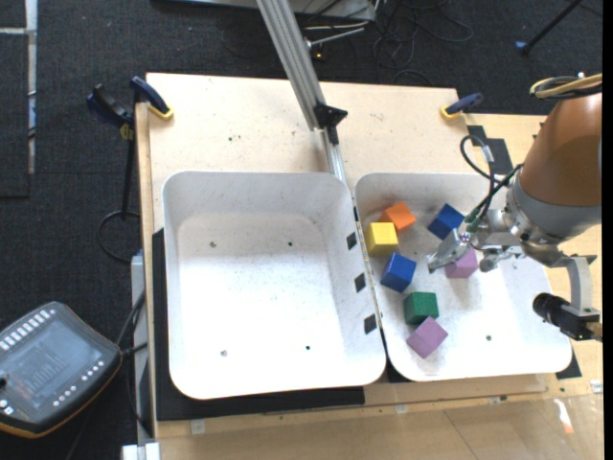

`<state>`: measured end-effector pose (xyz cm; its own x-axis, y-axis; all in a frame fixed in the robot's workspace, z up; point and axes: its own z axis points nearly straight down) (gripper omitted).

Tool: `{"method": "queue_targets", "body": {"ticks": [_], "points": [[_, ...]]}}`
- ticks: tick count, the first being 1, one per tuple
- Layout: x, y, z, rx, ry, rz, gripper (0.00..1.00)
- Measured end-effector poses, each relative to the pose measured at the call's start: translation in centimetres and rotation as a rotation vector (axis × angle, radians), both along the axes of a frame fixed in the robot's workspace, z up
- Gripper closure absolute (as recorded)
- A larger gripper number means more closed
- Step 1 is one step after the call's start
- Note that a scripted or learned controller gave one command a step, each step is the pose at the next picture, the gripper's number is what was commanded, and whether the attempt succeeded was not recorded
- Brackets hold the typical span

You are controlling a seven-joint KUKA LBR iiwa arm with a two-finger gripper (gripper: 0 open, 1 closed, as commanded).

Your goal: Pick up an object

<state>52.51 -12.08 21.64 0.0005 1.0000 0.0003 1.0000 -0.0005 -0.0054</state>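
working from the front edge of the right bin (536, 357) backward, i see the nearest piece is a purple cube (427, 336), sitting alone on the white floor. just behind it is a green cube (420, 306), then a blue cube (398, 272) a little to its left. further back a yellow cube (382, 236) sits close to the divider wall with an orange cube (400, 218) touching its far corner, and a second blue cube (445, 221) lies off to their right.

the gripper (458, 256) hangs over the middle of that bin, reaching in from the right of the view. a small pale purple block (464, 264) sits right at its tip, partly covered by the metal. i can't tell from this slant whether the block is between the fingers or only lying under them, and i can't tell how the fingers stand either.

the relation i'd steer by: that pale purple block is the closest thing to the tool, essentially beneath it, with no sideways travel needed. the second blue cube is the next nearest, just beyond the tool toward the back. the green cube lies forward and left. the cubes have no real long axis, so my judgement is that wrist turn matters little. the left bin (192, 257) lies well apart across the divider.
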Motion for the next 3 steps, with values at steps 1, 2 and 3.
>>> {"method": "queue_targets", "body": {"ticks": [1,2,3], "points": [[0.8,0.4,-5.9,0.001,0.001,0.0,0.0],[1.0,-0.4,-10.8,0.001,0.0,-0.001,0.0],[1.2,-0.4,-9.5,-0.001,-0.006,0.0,1.0]]}}
